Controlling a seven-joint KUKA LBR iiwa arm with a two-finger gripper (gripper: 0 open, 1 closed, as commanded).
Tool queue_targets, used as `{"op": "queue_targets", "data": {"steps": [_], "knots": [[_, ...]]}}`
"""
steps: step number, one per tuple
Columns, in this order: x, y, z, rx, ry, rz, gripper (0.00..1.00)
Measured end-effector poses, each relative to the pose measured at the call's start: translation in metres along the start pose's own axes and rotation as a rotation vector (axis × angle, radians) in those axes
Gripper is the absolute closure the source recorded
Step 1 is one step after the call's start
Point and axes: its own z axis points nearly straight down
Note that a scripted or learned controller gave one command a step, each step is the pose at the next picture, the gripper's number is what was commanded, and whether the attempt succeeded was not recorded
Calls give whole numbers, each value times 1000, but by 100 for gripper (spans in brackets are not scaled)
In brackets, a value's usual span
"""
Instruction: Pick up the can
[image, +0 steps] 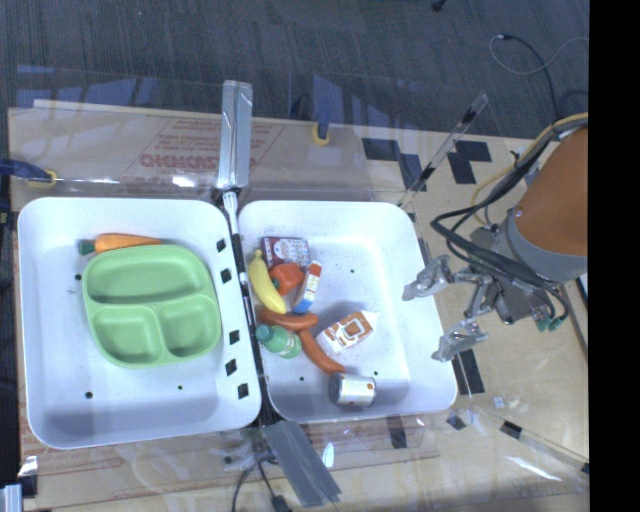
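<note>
Hanging off the right rim of the right bin (425, 250), the arm (560, 200) is seen with its gripper (443, 317) spread wide and nothing between the fingers, presumably so it can drop over a target. The left bin (40, 300) is taken up by a green divided tray (150, 303), with a carrot (125, 241) tucked behind it. A banana (264, 285) and a small carton (348, 331) are heaped at the right bin's left side. The can (354, 390) is found lying on its side against the near wall, well apart from the gripper, so a reach across is judged necessary.
</note>
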Motion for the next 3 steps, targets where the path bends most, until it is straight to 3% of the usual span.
{"op": "queue_targets", "data": {"steps": [1,2,3], "knots": [[-5,-1,-79,2,-2,-119,0],[-9,-2,-79,3,-3,-322,0],[-11,-3,-107,1,-2,-621,0]]}}
